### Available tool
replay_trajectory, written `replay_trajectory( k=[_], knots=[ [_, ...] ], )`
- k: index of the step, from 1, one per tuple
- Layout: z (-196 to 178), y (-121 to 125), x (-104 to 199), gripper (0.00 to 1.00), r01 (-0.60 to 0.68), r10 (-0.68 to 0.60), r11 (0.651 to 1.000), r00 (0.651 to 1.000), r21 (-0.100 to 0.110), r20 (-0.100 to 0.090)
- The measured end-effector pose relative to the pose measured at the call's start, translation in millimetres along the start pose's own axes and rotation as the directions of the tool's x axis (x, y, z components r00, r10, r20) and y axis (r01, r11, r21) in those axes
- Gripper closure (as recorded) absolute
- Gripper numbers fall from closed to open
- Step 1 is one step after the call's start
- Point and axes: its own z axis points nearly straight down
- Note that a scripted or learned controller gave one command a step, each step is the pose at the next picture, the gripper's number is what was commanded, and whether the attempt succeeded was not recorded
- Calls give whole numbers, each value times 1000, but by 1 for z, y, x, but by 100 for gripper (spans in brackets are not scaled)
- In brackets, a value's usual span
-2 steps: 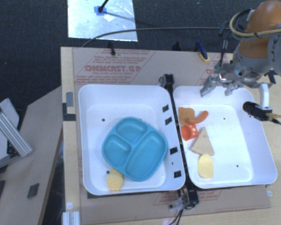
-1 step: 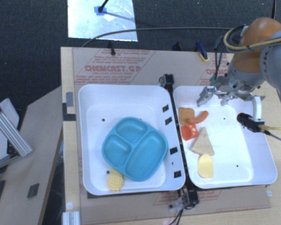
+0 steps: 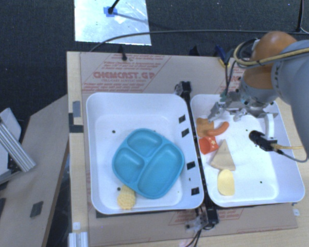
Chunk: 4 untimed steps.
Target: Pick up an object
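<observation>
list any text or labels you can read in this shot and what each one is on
"CHEMCAST GP": large red print on the protective paper of the sheet under the two bins, behind the left bin.
Smaller red lines above and below that word, and repeats along the sheet's front edge: too blurred to read.
The blue divided plate, the food items and the arm carry no readable text.

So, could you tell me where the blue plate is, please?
The blue plate lies in the left bin in the camera view, just above a small yellow corn cob.
</observation>
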Motion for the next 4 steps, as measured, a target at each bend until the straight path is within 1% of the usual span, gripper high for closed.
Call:
replay_trajectory(
  k=[1,2,3,4],
  knots=[
    [-14,2,-1,100,1,-1,1000,1000,-7,1],
    [-64,-1,-9,100,-4,4,1000,1000,-7,1],
    [-125,7,-4,100,0,0,1000,1000,-10,1],
    [-128,8,-4,100,0,0,1000,1000,-5,1]
  ],
)
